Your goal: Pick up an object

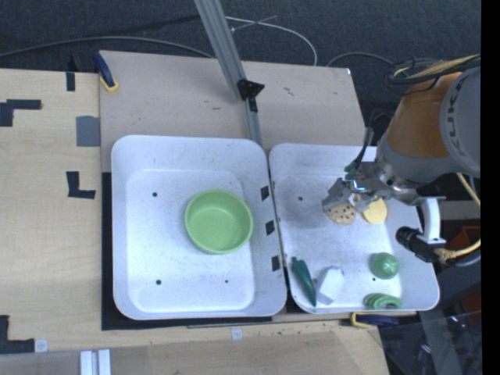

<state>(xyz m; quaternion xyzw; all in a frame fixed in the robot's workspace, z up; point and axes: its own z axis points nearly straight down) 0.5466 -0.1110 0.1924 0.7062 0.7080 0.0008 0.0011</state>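
- So far, nothing lifted: grey two-finger gripper [346, 196] low in the right white bin [312, 174], right at the round tan speckled cookie [341, 214] on the floor.
- Cannot tell if spread or pinching.
- Left: grab, then lift.
- Flat yellow piece [376, 212] just beside.

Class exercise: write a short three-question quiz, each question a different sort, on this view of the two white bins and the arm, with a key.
1. True or false: the green bowl lies in the left bin.
2. Which thing sits nearest the gripper? A) tan cookie-like piece B) green ball C) white block
3. Fill in: the dark green tool lies in the ___ bin.

Key: 1 true; 2 A; 3 right.
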